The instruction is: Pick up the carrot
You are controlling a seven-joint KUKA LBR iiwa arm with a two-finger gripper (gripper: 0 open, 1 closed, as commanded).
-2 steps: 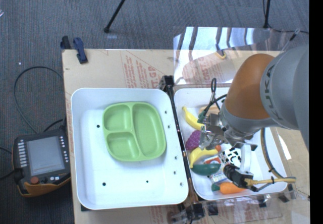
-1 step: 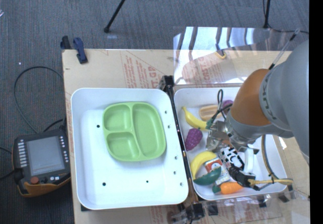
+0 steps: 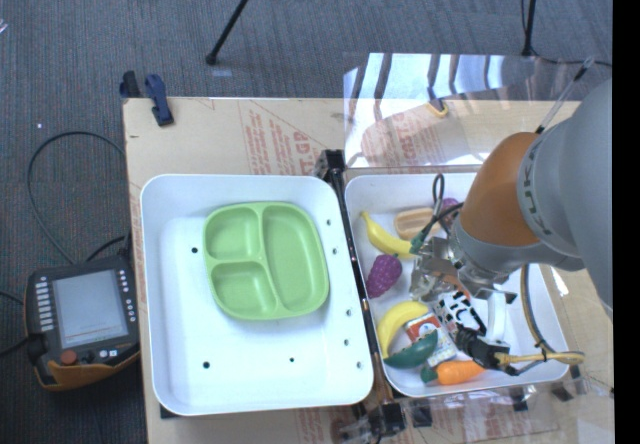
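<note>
Reaching for the carrot (image 3: 459, 371), which lies at the right bin's (image 3: 556, 368) near edge beside a green vegetable (image 3: 412, 352), we should drop straight down, clear of the bananas (image 3: 398, 320). We cannot tell the gripper's (image 3: 437, 272) state. The bench (image 3: 250, 137) also carries the left bin (image 3: 170, 332) with a green plate (image 3: 267, 260); grey carpet (image 3: 80, 32) surrounds it.

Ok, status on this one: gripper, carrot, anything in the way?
Gripper low in right bin, nothing visibly held. Carrot at bin's near edge, beside green vegetable. Bananas close by.
</note>
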